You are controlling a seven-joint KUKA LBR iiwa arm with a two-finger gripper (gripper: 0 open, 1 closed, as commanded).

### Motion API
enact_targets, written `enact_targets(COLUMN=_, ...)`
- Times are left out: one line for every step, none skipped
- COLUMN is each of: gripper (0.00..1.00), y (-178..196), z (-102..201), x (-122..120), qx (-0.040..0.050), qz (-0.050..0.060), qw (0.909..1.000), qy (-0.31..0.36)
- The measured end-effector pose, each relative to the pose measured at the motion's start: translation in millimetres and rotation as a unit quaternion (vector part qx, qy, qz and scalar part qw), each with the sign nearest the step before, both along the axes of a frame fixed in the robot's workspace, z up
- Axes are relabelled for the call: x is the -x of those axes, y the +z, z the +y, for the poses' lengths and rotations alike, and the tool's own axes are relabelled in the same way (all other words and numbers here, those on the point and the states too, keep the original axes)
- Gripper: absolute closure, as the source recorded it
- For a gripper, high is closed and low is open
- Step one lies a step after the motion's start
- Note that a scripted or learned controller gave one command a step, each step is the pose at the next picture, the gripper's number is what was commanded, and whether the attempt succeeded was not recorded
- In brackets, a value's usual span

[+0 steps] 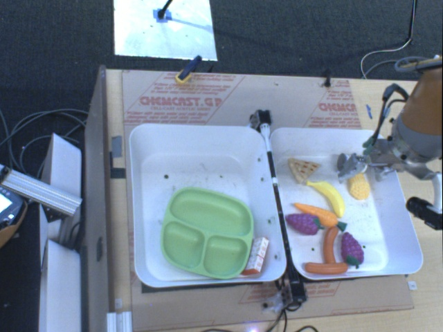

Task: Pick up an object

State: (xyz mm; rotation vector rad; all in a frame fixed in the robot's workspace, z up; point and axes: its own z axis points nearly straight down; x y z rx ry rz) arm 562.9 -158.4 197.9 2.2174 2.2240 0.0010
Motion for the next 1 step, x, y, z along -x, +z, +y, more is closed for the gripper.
enact_targets(gripper=0.0, y=-13.7, z=-14.4, x=-68.5, qx=0.0, qz=0.0, qw=1.0, qy=0.001)
